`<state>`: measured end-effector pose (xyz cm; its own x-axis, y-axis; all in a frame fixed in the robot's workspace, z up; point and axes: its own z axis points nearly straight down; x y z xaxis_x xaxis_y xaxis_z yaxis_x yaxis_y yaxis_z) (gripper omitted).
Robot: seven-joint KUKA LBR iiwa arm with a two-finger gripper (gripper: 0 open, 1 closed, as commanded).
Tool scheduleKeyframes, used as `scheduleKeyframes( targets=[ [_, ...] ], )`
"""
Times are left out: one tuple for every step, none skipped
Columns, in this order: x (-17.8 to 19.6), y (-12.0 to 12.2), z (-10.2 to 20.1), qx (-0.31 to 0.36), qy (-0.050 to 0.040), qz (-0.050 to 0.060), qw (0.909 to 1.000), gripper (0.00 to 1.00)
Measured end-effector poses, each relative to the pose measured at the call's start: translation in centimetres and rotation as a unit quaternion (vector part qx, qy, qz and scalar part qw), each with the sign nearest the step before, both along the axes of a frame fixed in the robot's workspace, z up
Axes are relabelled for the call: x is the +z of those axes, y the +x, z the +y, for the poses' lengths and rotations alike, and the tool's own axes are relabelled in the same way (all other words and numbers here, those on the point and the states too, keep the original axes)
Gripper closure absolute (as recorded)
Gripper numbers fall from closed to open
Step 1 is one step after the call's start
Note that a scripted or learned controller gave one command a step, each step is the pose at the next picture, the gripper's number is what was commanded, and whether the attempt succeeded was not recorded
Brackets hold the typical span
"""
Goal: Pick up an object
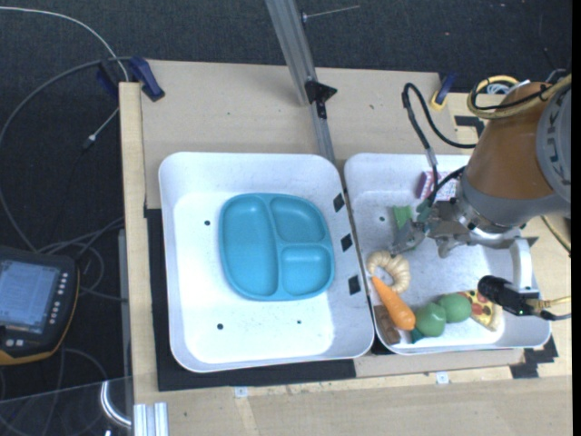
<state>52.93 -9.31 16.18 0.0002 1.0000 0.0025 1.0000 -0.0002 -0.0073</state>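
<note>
Two white bins sit side by side on the tabletop (236, 98), and the job looks like it has only just begun: every toy I can see lies down in a bin, and none is up in the air. All of the lifting is left to do. The right bin (377, 180) holds the small toys. Closest to us, along its near wall, lie an orange carrot (395, 305), a green toy (443, 316) just beside it, and a yellow and red toy (484, 309) next to that. A little farther in is a pale ring (388, 267), touching the top end of the carrot. Past the ring hangs the end effector (425, 242), low over the middle of this bin. I cannot tell how far open it is, and I cannot tell if it has hold of anything. The ring and a small green piece (401, 216) are the toys nearest to it, so I think one of them will be picked. Farther back, by the far wall, is a little pink thing (425, 185). The left bin (182, 189) holds one thing, a blue plate (277, 246) with three parts, lying flat in the middle and well apart from the toys. The grey and orange arm (513, 162) comes in over the far right side.
</note>
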Motion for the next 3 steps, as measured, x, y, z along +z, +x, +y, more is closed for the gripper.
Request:
scheduleKeyframes(
  targets=[
    [-4.5,0.4,-0.4,0.0,0.0,0.0,1.0,0.0],
    [-7.0,0.4,-0.3,0.0,-0.0003,-0.001,1.0,0.0],
    [-5.9,0.5,-0.2,0.001,0.0,-0.003,1.0,1.0]
  ],
)
